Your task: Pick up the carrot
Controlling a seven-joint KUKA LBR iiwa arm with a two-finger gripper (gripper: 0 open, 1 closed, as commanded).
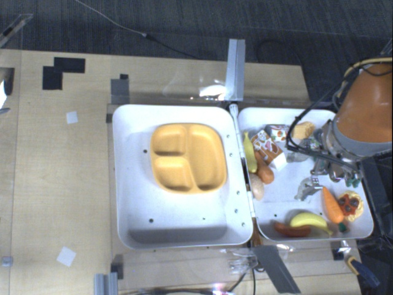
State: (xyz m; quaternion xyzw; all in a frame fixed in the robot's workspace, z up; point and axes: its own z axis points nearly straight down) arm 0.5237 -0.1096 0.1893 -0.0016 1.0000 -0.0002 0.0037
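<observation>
The carrot [332,205] lies in the right bin [279,200] near its right side, orange and pointing up-left, with its green stub toward the front. My gripper [309,187] hangs just left of the carrot's tip, low over the bin floor. Its metal fingers [305,191] look apart with nothing between them. The arm's orange band [366,106] looms above at the right.
A banana [309,220] and a red sausage-like piece [291,230] lie at the right bin's front. A pizza slice [352,204] sits right of the carrot. A small carton [269,147], a sausage [265,174] and a bread piece [302,129] crowd the back. A yellow divided plate [186,157] sits in the left bin [132,183].
</observation>
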